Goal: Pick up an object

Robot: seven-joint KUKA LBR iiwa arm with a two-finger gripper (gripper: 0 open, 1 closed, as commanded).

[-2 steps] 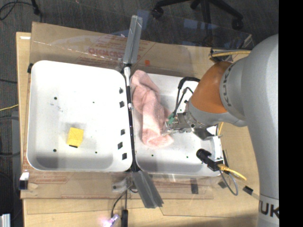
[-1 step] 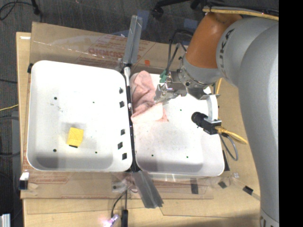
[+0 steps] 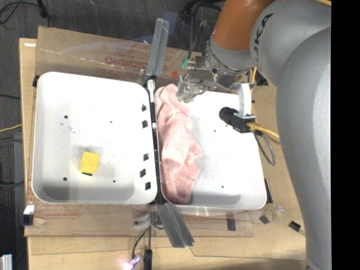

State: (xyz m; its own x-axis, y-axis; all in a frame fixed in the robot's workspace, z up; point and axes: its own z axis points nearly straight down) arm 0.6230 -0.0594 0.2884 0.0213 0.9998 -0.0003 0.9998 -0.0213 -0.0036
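Because the gripper (image 3: 185, 92) hangs at the cloth's (image 3: 175, 145) top edge, you risk a shallow, slipping pinch; its grip state I cannot tell.

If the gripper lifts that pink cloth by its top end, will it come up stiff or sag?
Likely sag: the pink cloth lies crumpled with soft folds along the right bin's left wall. It probably drapes and trails. It looks light, so the gripper above its top end could drag it rather than lift it cleanly.
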